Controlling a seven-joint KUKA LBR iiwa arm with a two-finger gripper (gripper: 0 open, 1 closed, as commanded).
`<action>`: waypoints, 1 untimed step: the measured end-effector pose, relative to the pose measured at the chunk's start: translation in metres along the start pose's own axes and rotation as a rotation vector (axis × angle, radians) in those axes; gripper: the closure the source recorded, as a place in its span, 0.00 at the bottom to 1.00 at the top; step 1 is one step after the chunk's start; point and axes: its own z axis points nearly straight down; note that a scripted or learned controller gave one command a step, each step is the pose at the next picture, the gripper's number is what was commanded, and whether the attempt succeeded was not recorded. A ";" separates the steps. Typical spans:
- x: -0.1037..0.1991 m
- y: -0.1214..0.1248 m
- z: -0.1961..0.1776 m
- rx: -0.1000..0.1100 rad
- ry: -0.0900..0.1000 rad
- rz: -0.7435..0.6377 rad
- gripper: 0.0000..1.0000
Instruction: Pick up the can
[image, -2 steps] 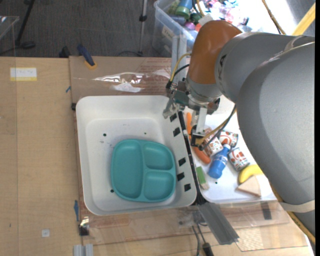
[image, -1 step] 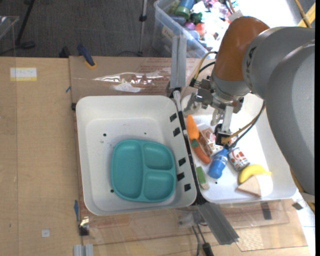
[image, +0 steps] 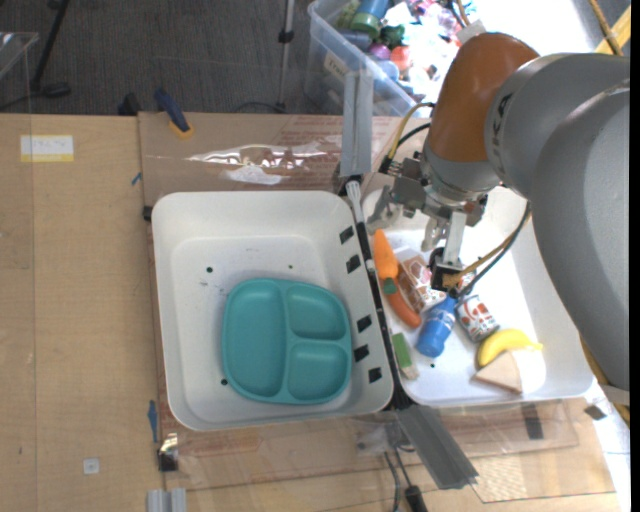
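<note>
Arm (image: 560, 140) angled down (leftward), gripper (image: 443, 246) near can (image: 478, 318)

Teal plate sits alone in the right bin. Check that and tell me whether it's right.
Wrong bin. The teal plate sits alone in the left bin, as the camera view shows. The right bin holds the can among other things.

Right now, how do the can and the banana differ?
Colour: the can is red and white with a silvery end; the banana is plain yellow.
Shape: the can is a stubby cylinder; the banana is curved.
Place: the can lies farther up the view than the banana, which lies beside a tan wedge.
Both lie in the right bin.
</note>
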 end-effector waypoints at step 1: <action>0.000 0.000 0.000 0.000 0.000 0.000 0.00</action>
